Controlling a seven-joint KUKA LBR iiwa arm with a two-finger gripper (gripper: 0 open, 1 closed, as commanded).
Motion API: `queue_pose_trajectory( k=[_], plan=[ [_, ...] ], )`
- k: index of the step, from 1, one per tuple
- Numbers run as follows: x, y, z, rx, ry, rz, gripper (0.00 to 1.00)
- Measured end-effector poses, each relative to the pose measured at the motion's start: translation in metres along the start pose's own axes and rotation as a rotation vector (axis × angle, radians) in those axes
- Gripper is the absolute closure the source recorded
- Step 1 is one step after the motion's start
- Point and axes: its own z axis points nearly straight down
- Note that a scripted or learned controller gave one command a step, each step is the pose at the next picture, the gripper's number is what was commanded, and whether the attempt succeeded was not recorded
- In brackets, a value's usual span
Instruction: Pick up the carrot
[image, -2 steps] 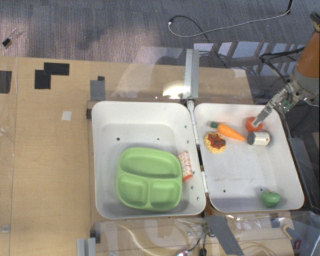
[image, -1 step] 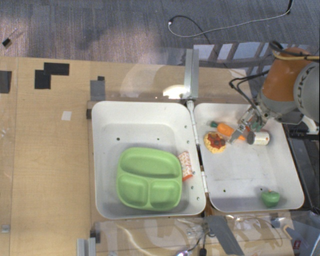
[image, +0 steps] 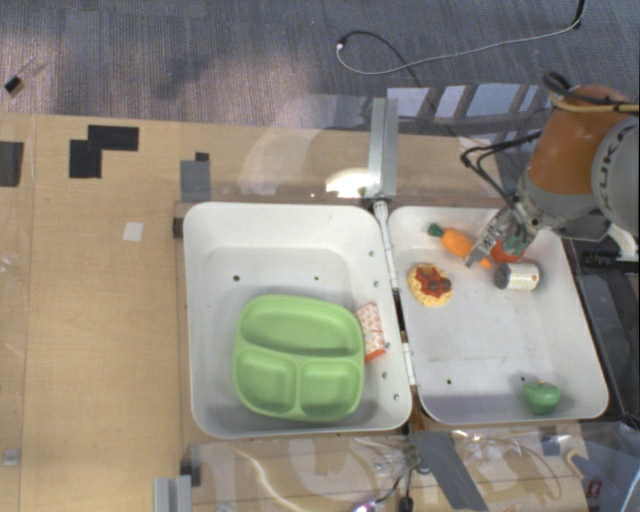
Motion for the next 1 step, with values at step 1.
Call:
queue_pose_trajectory(
  k=[1],
  plan=[
    [0.0535,0.0276,-0.0904,0.001,0.003,0.161,1.00]
  ],
)
